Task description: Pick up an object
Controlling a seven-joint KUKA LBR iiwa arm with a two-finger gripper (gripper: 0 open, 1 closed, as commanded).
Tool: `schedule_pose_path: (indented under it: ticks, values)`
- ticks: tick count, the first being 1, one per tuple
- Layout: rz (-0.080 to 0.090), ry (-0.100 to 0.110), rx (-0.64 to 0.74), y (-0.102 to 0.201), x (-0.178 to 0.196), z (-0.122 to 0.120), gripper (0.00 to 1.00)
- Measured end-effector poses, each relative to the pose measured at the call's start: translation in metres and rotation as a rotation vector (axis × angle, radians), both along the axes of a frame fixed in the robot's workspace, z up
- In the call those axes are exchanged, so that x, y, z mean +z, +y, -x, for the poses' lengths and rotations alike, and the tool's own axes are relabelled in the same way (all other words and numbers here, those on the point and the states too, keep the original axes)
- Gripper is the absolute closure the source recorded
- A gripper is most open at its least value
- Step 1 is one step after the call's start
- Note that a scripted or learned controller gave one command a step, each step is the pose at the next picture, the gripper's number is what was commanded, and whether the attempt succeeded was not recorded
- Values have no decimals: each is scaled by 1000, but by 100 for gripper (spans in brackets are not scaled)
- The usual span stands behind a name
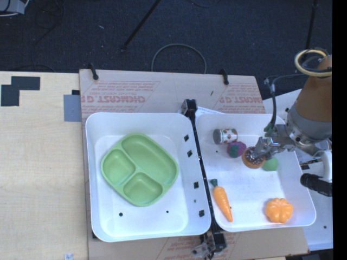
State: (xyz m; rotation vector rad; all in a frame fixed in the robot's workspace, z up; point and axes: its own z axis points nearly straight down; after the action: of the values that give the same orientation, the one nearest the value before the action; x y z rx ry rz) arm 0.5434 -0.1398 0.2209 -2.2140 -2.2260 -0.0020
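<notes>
My claw (262,148) is down in the right bin (246,213), and I cannot tell how it is set: the metal there is dark and blurred against what lies under it. Directly beneath the claw sits a small round brownish object (252,160); the claw overlaps its top, so I cannot make out whether there is contact or a gap, nor what the object is. Just to the arm side of it, a green object (270,164) peeks out, mostly covered by my wrist. On the far side of the claw from my arm, close by, lies a small item in green and magenta (236,149), too small to name. Past that, a little can (224,136) lies on its side, its label unreadable. Toward the bin's near edge, well apart from the claw, an orange carrot (223,202) with a green top lies along the divider, and an orange pumpkin-like piece (278,210) rests in the near corner. My arm (314,102) is cut off at the picture's edge. Farther beyond the can, across the divider, the left bin (105,221) holds a green sectioned plate (139,168). The pale worktop (38,172) stretches beyond it.
</notes>
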Motion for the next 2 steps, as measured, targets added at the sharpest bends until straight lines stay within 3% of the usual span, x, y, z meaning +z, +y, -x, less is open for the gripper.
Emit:
schedule_pose_path:
  ticks: [2]
  values:
    - [0,2,0,109,16,-21,100]
